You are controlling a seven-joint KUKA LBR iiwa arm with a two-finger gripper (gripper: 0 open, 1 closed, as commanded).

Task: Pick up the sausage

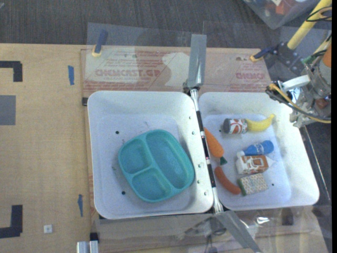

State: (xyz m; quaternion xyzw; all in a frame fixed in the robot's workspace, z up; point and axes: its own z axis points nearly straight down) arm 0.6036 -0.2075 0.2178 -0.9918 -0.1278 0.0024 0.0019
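Observation:
The sausage (227, 181), a short reddish-orange link, lies near the front left corner of the right bin (303, 157), close to the divider between the bins. My gripper (311, 105) hangs over the right bin's far right rim, well away from the sausage, to its right and farther back. Cables and the wrist housing hide much of the gripper.
Around the sausage lie an orange carrot (212, 143), a small patterned box (253, 184), a milk carton (252, 164), a blue bottle (260, 148), a can (235, 126) and a banana (260, 123). The left bin (105, 115) holds a teal divided plate (155, 165).

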